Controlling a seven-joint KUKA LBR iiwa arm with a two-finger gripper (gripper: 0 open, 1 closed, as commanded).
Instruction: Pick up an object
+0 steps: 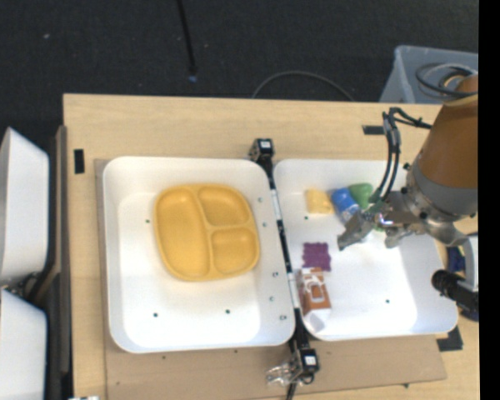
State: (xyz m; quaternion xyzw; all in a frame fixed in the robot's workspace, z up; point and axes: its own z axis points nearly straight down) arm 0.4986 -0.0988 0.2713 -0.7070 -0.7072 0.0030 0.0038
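The left bin (125, 323) holds a yellow divided plate (207, 232). The right bin (400, 315) holds a brown packet (314, 291), purple piece (317, 256), yellow block (318, 202), blue and green objects (352, 197). The claw (373, 230) hangs spread, empty, beside them.

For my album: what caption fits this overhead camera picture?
Robot gripper hovers over small toys in the right bin; a yellow divided plate fills the left bin.

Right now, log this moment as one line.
phase: reaching | hand: over right bin, near blue block | purple piece: untouched | yellow tray: left bin
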